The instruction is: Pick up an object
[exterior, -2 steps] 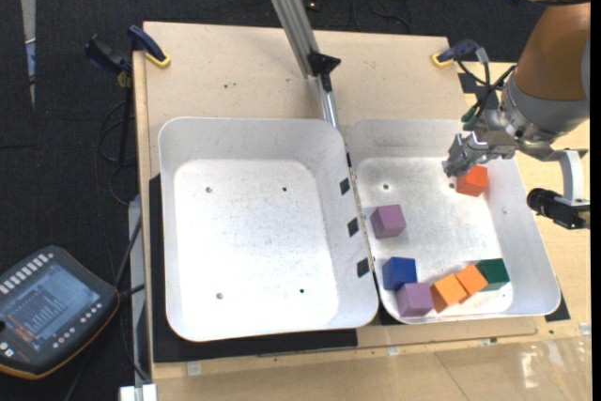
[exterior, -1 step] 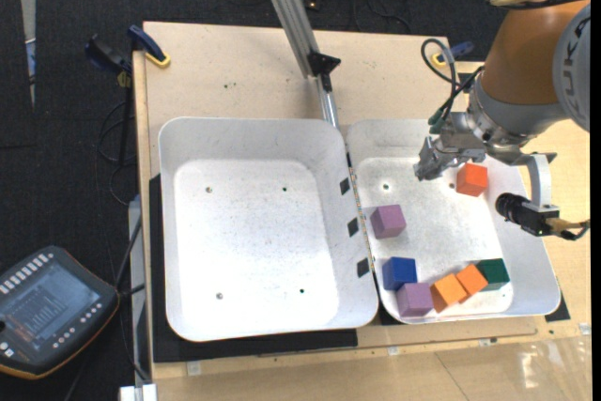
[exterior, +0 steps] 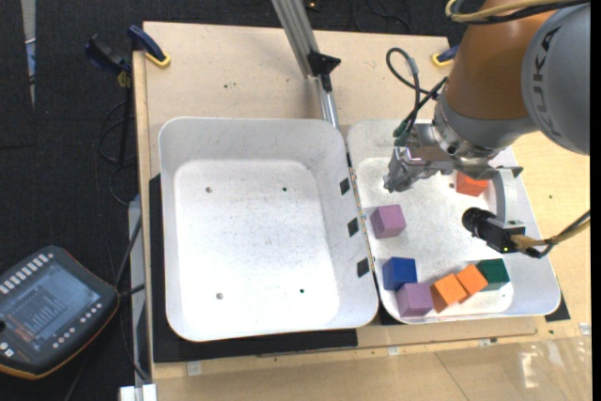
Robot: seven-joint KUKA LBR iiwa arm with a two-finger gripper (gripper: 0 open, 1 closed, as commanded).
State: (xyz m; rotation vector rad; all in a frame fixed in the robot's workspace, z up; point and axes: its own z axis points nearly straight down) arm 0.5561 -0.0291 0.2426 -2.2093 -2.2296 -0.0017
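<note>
black floor (exterior: 75, 5), wooden bench (exterior: 235, 70)

The arm's wrist hides much of the red block (exterior: 472, 185), leaving a corner; the gripper (exterior: 392, 205) is too dark and small to make out in detail; the arm (exterior: 526, 52) is cut by the right edge; the handheld pendant (exterior: 42, 310) by the left.

A single fixed camera is looking down at a slant on my table (exterior: 235, 61), taking in both white bins (exterior: 188, 146) from moderately far, while my arm (exterior: 526, 52) is reaching in from the frame's right.
</note>
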